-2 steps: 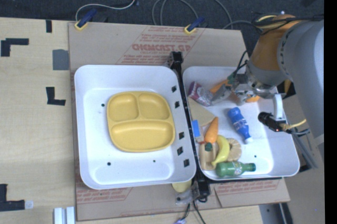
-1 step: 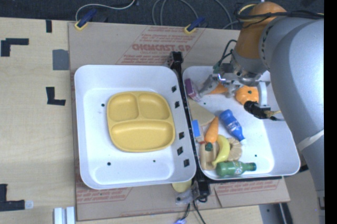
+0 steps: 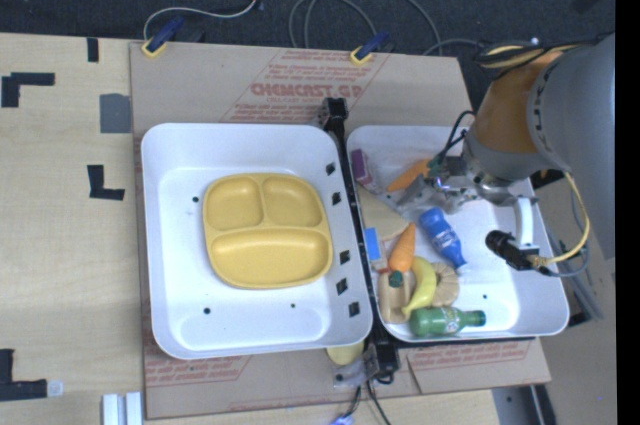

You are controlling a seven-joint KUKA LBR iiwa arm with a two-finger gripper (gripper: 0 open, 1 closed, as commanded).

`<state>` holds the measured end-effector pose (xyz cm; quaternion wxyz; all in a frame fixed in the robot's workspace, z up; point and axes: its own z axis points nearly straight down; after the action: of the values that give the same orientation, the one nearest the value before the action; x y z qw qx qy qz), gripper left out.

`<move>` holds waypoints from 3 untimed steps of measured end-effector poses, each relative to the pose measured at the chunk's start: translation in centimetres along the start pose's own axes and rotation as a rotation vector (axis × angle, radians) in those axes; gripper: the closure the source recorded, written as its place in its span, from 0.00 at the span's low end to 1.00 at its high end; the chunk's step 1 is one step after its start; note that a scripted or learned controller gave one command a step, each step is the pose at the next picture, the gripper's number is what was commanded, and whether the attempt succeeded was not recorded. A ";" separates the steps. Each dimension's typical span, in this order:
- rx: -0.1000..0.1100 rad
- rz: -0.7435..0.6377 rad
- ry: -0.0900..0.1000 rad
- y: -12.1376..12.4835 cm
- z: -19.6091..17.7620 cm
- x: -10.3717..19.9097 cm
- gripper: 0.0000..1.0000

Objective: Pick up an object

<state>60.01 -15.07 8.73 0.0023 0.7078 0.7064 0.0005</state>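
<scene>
Over the right bin's far half my pincer (image 3: pixel 440 181) hangs low, just beside a blue bottle (image 3: pixel 441 237) and an orange piece (image 3: pixel 408 176) near the far edge; whether it grips anything I cannot tell. Along the right bin's (image 3: pixel 535 313) left wall lie a carrot (image 3: pixel 402 249), a banana (image 3: pixel 425 285) and, at the near edge, a green bottle (image 3: pixel 445 320) on its side. A purple bit (image 3: pixel 361 169) sits in the far left corner. Next door, the left bin (image 3: pixel 170 213) carries a yellow divided plate (image 3: pixel 268 230) at its middle.
</scene>
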 end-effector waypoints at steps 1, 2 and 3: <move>0.021 -0.004 -0.004 5.4 0.3 3.6 0.00; -0.001 0.001 0.001 0.6 0.0 -1.4 0.00; 0.008 -0.007 0.001 5.6 0.2 1.8 0.00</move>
<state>65.64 -13.26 8.54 -0.0007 0.7054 0.7088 -0.0019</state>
